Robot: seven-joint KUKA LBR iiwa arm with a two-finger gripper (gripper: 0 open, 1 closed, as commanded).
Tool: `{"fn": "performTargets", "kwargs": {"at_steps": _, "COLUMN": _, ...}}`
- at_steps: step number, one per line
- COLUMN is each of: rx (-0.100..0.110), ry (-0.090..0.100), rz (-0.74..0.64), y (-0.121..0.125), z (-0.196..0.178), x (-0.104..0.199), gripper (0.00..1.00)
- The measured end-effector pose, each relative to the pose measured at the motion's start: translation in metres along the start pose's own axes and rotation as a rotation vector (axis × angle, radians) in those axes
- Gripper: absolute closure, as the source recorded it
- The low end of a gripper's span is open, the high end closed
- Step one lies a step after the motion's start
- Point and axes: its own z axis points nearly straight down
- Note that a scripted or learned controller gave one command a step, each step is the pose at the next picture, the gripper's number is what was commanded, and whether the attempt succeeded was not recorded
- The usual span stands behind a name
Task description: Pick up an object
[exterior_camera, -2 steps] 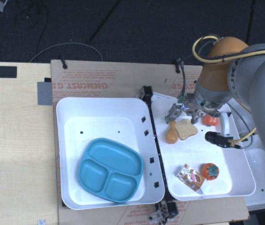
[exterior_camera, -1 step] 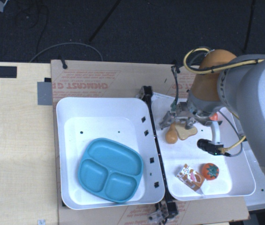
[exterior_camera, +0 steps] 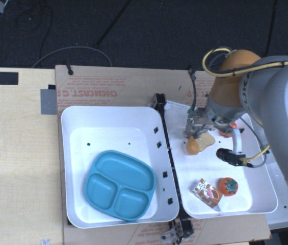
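Inside left bin [exterior_camera: 75, 124]: blue tray [exterior_camera: 120, 184].

Blue divided plate [exterior_camera: 120, 185] in left bin [exterior_camera: 77, 121]; cardboard [exterior_camera: 108, 86] beneath.

Gripper [exterior_camera: 194, 130] over bread roll [exterior_camera: 201, 143] — right bin [exterior_camera: 266, 198]; blue tray [exterior_camera: 120, 185] left.

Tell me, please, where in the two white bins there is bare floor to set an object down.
Left shallow white bin: a bare strip along the far wall, above the blue three-compartment plastic tray. Right shallow white bin: bare floor at the near-left corner, left of the small patterned packet and red tomato-like ball. Crowded: its far half, where the gripper meets the tan bread-like piece.
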Motion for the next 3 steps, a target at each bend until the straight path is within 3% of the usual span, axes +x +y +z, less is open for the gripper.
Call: {"fn": "performTargets", "kwargs": {"at_steps": 3, "rx": 0.003, "ry": 0.001, "rz": -0.001, "y": -0.01, "z": -0.157, "x": -0.008, "gripper": 1.0}}
